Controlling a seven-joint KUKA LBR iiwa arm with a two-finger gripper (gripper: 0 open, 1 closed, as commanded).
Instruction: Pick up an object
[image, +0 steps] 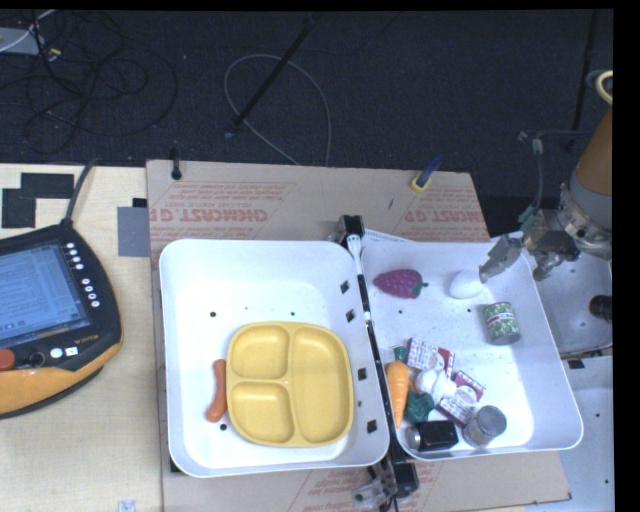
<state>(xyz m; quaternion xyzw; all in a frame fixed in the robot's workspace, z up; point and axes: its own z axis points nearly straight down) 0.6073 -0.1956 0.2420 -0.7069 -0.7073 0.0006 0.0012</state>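
In the right bin (560, 400): purple berry (398, 283), white egg-shaped piece (465, 286), small green can (500, 323), carrot (398, 390) beside a clutter of packets. Left bin (190, 280) holds a yellow divided plate (290, 384) and sausage (217, 390). Gripper (522, 256) hovers over the right bin's far edge, fingers spread, holding nothing.

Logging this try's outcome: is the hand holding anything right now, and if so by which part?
Nothing is held. The hand hovers over the right bin's far right edge, with no object between its fingers; the white egg-shaped object lies apart from it.
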